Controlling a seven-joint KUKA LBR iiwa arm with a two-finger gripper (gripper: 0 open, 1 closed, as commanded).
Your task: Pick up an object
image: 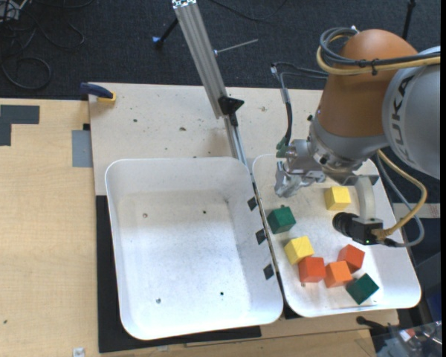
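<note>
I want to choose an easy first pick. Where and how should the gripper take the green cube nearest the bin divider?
Probably grip the green cube across two opposite flat side faces, descending from straight above. It sits apart from the yellow cube and the right bin's wall, so both sides look free. The gripper hangs just above it.

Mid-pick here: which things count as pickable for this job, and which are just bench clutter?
Job:
gripper
green cube
yellow cubes
red cubes
orange cube
dark green cube
right bin

Lying about:
left bin
blue-yellow clamp
aluminium rail
</note>
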